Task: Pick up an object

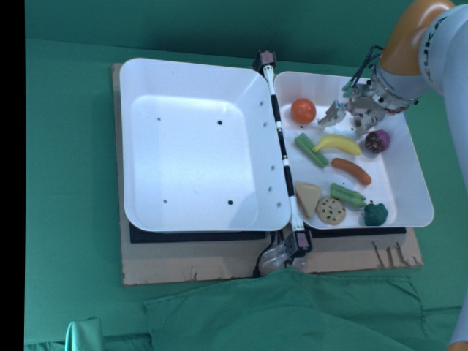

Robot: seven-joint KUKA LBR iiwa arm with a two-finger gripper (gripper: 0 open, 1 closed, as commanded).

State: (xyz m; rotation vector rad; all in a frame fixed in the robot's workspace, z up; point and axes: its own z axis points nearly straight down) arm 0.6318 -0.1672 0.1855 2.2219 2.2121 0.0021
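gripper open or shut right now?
Open: the gripper has its fingers spread apart, nothing between them, just above the banana in the right bin.

Left of your gripper (345,118), the green-draped bench (69,159) carries a cardboard sheet (168,270), with the big left bin (197,148) and, right beneath the gripper, the right bin (409,189) resting on it.

Robotics lab test bench: two white bins (146,218) on cardboard (168,269), green cloth (66,196) backdrop, toy food (330,210).
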